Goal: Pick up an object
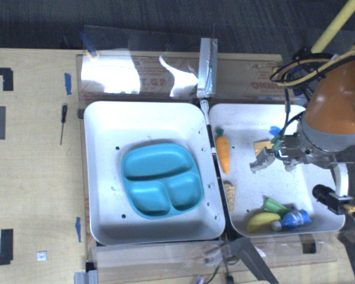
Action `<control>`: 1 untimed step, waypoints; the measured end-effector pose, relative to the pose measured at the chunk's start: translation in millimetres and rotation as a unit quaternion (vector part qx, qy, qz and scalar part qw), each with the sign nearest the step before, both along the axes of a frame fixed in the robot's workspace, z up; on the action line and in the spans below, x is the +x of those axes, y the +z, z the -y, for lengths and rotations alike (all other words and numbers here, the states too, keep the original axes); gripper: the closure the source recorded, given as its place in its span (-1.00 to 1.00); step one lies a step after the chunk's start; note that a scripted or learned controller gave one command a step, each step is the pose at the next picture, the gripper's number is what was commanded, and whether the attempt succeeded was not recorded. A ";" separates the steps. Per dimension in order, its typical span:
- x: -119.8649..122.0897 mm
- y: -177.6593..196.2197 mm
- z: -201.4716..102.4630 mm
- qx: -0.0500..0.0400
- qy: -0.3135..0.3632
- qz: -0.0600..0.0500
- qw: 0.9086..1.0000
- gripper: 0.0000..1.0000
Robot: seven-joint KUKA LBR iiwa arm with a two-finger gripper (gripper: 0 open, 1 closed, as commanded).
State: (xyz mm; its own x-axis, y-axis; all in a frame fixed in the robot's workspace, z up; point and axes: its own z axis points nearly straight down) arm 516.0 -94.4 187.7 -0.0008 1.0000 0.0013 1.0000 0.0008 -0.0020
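End effector [261, 158] open, holding nothing | carrot [223, 152] just left, apart

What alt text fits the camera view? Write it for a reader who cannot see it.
The end effector hovers in the right bin, with a carrot at its left wall and a banana near its front. The left bin holds a blue divided tray.

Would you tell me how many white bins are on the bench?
2: the left bin holds a blue divided tray; the right bin holds a carrot.
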 end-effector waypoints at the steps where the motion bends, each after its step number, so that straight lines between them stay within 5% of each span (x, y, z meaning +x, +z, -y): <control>1: 73.7 -86.0 31.1 -0.002 0.002 0.011 1.000 -1.00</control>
